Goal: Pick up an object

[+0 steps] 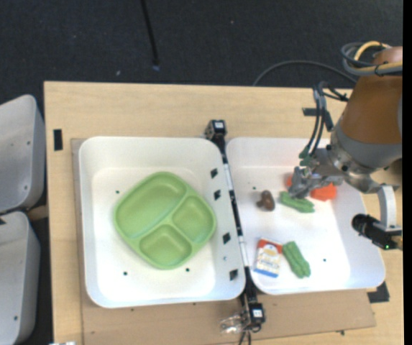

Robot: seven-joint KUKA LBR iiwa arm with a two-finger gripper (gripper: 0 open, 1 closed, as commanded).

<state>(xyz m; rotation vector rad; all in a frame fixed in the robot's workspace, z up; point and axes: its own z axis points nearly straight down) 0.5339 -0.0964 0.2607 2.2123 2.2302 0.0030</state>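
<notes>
Grey hand [303, 184] over green pod [296, 203]

Two white bins [90, 192], one green plate [165, 219], five small objects [296, 259]

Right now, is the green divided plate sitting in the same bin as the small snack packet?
No, the green divided plate lies in the left bin, while the snack packet lies in the right bin.

**Big Grey and Orange Robot Arm**

Fat round arm [367, 124], orange on top, grey lower down. Small metal gripper [303, 180] at the end, grey and shiny, with little dark bits. Thin black cables looping beside the orange part. Yellow and dark wires curled up at the very top. Smooth, rounded body.
</notes>
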